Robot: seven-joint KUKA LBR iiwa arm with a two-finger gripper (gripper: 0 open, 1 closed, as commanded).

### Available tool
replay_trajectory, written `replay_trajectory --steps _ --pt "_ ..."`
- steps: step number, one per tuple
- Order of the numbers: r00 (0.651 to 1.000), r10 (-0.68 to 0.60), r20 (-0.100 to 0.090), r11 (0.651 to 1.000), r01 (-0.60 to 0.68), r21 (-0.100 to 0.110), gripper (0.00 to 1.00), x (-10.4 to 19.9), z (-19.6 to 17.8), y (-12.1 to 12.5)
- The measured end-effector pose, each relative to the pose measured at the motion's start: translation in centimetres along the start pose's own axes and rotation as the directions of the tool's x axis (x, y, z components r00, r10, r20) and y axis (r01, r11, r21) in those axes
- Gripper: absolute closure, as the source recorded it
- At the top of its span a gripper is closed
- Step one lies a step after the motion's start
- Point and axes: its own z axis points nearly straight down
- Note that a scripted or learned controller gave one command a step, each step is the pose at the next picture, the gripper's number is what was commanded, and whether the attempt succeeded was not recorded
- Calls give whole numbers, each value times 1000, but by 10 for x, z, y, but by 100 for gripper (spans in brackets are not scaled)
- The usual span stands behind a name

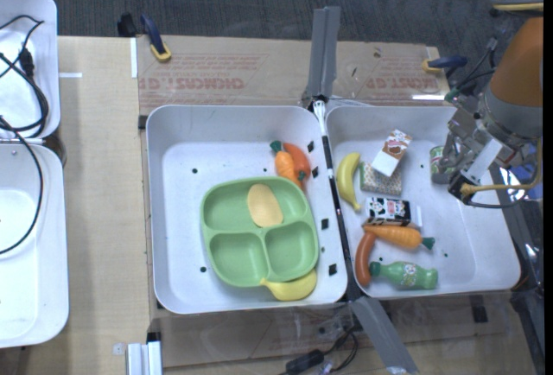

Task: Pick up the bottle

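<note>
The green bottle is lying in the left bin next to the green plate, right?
Not quite. The bottle is lying down, but in the right bin, near its front edge beside a carrot. The green plate is in the left bin. The camera view shows this.

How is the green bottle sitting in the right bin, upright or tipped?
Tipped. The bottle lies on its side along the right bin's front edge, long axis across the view.

Bottle (403, 275) lies in the right bin (484, 265), well below-left of the gripper (451, 164); carrot (397, 236) between them; tray (259, 231) far left.
</note>
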Motion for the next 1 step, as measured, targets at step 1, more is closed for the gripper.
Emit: replay_trajectory --steps 1 --pt "998 -66 0 998 66 -4 0 -47 -100 42"
